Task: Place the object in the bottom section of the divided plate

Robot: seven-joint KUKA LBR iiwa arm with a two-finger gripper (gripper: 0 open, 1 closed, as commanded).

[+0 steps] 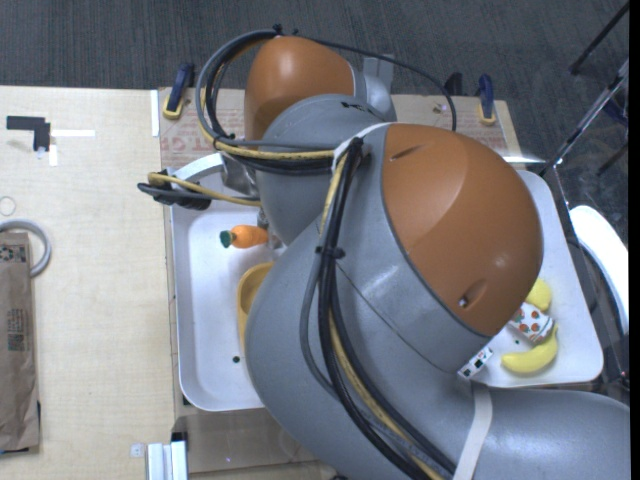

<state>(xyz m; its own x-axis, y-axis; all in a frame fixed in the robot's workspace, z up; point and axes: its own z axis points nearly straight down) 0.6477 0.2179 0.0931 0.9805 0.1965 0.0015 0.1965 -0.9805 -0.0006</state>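
- Although most of the left bin (200,368) is covered by the arm (400,298), a small toy carrot (243,236) lies in plain sight on its white floor, near the upper end, just beside the arm's grey body; it looks the likeliest object for the task
- Just below the carrot a curved yellow rim (247,290) shows at the arm's edge, perhaps part of the divided plate; its sections are hidden, so which is the bottom one cannot be told
- Whether the hand is wide, narrow or holding anything cannot be told from this view
- Over in the right bin (585,368) lie a banana (530,358), a small white piece with red spots (533,320) touching it, and another yellow piece (541,294) just above
- Risks, as a judgement: a blind grasp could miss the carrot or nudge it against the bin wall; a release made without sight of the dividers could drop it in the wrong section or on a ridge; the black and yellow cables (185,190) looping over the bin's rim could snag on it
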